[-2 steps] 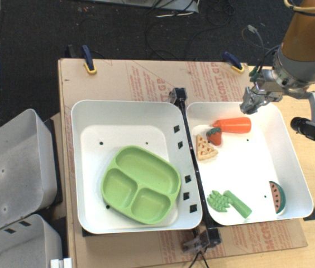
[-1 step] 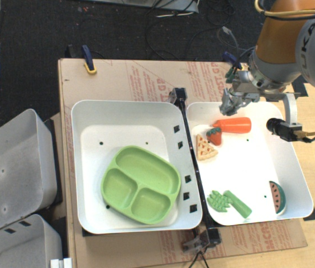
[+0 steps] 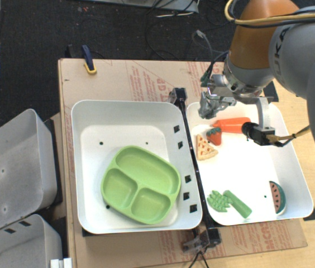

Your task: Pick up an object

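Observation:
In the right bin lie an orange carrot with a strawberry at its left end, a pizza slice, a green leafy toy and a watermelon slice. My gripper hangs over the bin's far left corner, just left of the carrot and above the strawberry. Nothing shows between its fingers.
The left bin holds a green divided plate. A black divider runs between the two bins. Grey tubs stand off the bench to the left. The right bin's middle is bare white floor.

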`<state>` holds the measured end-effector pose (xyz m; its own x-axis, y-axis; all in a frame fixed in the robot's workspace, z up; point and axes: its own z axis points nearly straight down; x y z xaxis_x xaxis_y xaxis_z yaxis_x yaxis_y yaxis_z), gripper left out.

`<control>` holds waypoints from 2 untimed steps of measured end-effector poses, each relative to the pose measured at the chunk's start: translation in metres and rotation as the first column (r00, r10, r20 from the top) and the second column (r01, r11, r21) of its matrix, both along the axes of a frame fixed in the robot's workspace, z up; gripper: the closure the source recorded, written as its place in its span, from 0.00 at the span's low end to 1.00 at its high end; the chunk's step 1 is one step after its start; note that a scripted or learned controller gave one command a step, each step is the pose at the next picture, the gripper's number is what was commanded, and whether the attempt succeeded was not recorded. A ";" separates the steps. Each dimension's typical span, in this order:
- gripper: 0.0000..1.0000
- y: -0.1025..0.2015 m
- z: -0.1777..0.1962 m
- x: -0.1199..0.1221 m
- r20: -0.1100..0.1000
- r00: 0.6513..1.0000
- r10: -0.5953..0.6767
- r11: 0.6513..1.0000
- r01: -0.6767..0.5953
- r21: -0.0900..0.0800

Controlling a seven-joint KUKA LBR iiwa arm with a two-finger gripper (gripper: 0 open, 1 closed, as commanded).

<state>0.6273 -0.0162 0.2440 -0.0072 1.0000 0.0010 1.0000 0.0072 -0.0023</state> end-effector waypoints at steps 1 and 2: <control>1.00 0.051 -0.014 0.002 0.001 1.000 -0.001 1.000 0.001 -0.001; 1.00 0.115 -0.009 0.005 0.005 1.000 0.001 1.000 -0.001 0.001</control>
